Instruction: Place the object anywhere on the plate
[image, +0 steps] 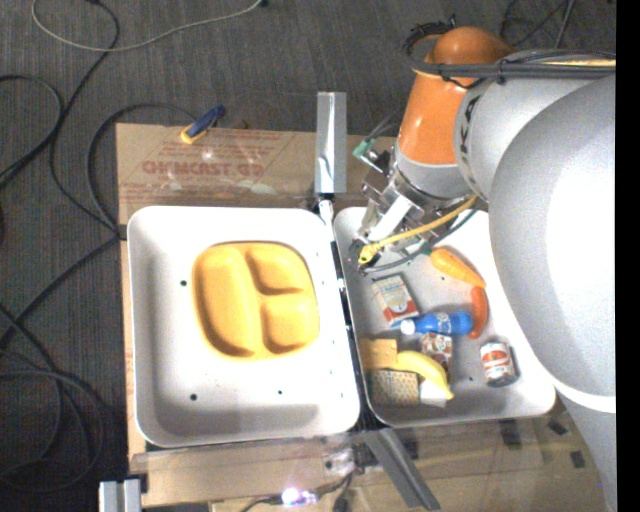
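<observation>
Over the far left corner of the right bin (520, 405) with the gripper (376, 238), hanging off the grey arm's orange band (440, 110). Can't tell whether open, closed or holding anything, too much wrist and yellow cable (425, 228) in the way.

Just below the tool: a small red-and-white carton (393, 297), closest of the lot. Beside that, an orange carrot-looking thing (457, 265) and a reddish piece (481, 308) toward the right wall. Then a blue bottle (440, 323) on its side, a banana (428, 370) against a tan spongy block (381, 352), and a little can (497, 362). Pretty crowded, everything near or touching something else.

Across the divider, in the left bin (160, 330): the yellow sectioned plate (255, 298), sitting flat. Can't say which item counts as the object, but all candidates in the right bin, well apart from the plate.

Further out: cardboard (220, 165) under the bins, with a blue-and-yellow marker-ish thing (203, 122) on top.
</observation>
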